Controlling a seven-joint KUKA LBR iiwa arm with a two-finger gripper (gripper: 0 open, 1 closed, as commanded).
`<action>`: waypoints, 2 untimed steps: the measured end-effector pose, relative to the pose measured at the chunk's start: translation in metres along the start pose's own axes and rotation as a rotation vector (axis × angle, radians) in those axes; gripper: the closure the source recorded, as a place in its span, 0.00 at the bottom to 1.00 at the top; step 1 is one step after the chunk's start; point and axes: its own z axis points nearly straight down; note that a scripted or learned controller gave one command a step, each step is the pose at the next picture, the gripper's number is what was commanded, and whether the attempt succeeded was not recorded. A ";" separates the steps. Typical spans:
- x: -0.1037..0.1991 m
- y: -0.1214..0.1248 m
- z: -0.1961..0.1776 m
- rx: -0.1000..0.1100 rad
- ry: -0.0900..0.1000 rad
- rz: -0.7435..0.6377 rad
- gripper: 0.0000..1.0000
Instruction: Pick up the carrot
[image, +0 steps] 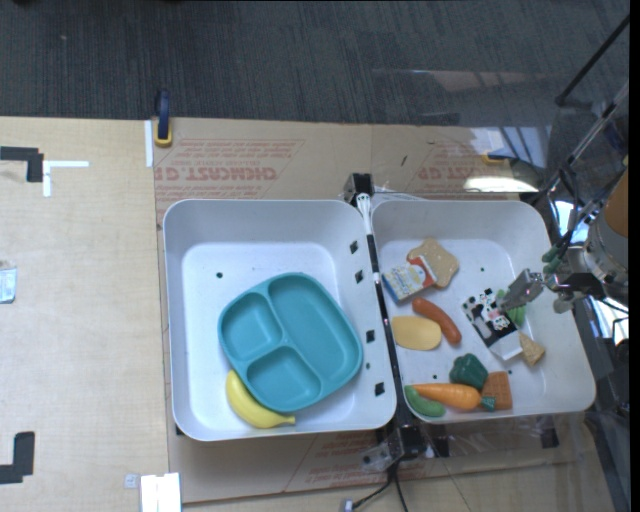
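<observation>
Left bin (190, 300): teal divided plate (290, 340) sitting centrally; banana (252, 402) lying at its 7 o'clock. Right bin (560, 380): toast slice (438, 262) resting at 12 o'clock, sausage (438, 320) lying centrally, broccoli (468, 370) sitting at 6 o'clock.

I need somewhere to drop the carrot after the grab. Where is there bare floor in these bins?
The left bin has bare floor along its far side and left wall, beyond the teal tray and banana. The right bin is crowded: the carrot, sausage and broccoli sit close, with the pincer above. Only its far strip is bare.
</observation>
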 end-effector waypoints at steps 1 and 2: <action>0.052 -0.012 0.099 0.000 0.002 -0.289 0.00; 0.050 -0.012 0.152 0.000 0.003 -0.451 0.00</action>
